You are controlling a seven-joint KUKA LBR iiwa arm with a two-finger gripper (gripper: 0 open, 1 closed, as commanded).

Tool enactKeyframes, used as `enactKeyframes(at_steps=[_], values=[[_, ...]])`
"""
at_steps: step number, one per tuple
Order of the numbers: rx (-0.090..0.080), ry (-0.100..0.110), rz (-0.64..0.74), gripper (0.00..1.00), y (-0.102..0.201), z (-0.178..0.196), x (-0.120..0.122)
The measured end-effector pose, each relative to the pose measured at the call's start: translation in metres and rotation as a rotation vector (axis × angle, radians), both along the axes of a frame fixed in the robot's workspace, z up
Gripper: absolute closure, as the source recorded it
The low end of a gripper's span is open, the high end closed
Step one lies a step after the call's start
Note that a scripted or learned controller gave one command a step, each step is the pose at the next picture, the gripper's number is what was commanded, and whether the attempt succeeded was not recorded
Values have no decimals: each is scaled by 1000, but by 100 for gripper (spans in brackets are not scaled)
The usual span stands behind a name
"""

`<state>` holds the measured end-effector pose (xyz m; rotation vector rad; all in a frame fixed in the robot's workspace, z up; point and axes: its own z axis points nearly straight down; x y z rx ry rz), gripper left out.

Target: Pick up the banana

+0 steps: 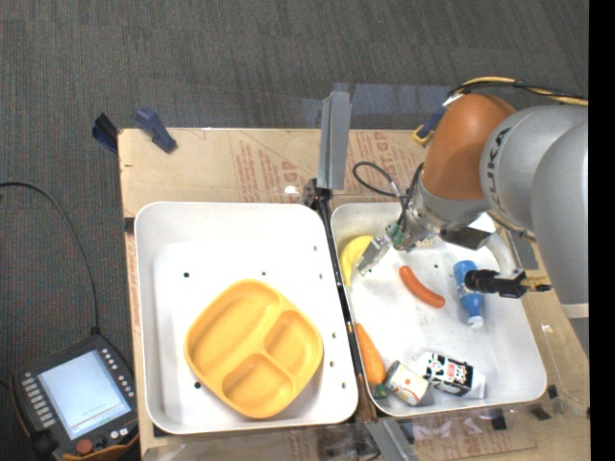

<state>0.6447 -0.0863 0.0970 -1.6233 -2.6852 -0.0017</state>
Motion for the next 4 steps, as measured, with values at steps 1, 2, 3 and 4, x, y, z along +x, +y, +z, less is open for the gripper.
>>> enactKeyframes(at_steps=[1, 2, 3, 4], values=[[-1, 0, 81, 0, 3, -9, 0], [0, -1, 80, 100, 4, 0, 0], [0, -1, 79, 0, 3, 0, 0], [-3, -3, -115, 0, -2, 46, -2]])
